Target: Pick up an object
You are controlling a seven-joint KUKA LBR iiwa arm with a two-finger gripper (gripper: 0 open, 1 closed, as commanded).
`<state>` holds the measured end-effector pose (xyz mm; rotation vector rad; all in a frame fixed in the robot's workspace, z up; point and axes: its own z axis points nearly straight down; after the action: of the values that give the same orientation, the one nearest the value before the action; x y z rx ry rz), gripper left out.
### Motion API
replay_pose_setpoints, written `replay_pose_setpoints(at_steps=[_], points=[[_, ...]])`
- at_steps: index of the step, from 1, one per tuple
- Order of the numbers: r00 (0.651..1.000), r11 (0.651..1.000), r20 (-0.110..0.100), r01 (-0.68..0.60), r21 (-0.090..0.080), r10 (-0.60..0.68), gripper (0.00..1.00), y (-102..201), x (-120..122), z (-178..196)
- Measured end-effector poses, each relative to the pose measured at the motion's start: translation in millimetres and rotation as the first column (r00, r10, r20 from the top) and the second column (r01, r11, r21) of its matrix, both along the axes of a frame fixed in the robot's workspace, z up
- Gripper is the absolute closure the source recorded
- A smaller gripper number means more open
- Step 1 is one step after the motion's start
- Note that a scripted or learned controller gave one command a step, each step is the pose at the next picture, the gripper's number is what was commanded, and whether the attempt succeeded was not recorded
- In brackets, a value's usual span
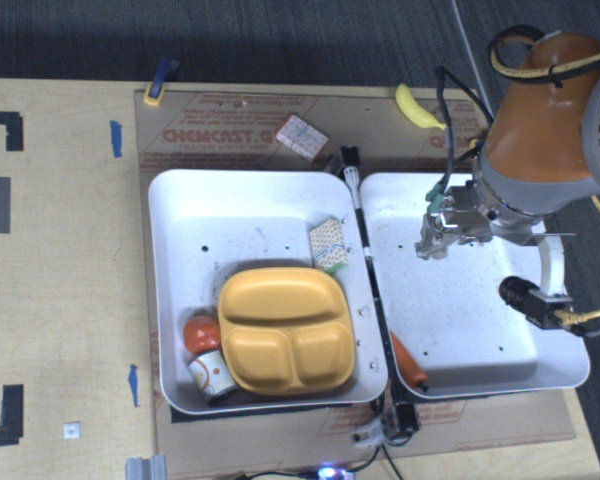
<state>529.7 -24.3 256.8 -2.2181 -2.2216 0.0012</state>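
Note:
My gripper [435, 236] hangs over the right bin [480, 353], near its back left part, with bare white floor below it. In the left bin [180, 228] lies a large yellow compartment tray [285, 328], upside down, at the front. A red-orange round object [200, 333] and a white and orange cup [212, 373] are tucked against the tray's left side. A small patterned packet [328, 243] leans at the left bin's right wall. An orange carrot-shaped object [408, 361] lies at the right bin's front left corner.
Behind the bins, on the cardboard sheet, are a yellow banana [417, 108] and a patterned card [300, 136]. A blue clip [160, 80] sits at the cardboard's back left corner. A black fitting with cable [528, 300] hangs over the right bin's right side.

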Motion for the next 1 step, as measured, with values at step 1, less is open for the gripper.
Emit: replay_pose_setpoints(at_steps=[1], points=[[1.000, 1.000, 0.001, 0.000, 0.000, 0.000, 1.00, 64.0, -50.0, -15.1]])
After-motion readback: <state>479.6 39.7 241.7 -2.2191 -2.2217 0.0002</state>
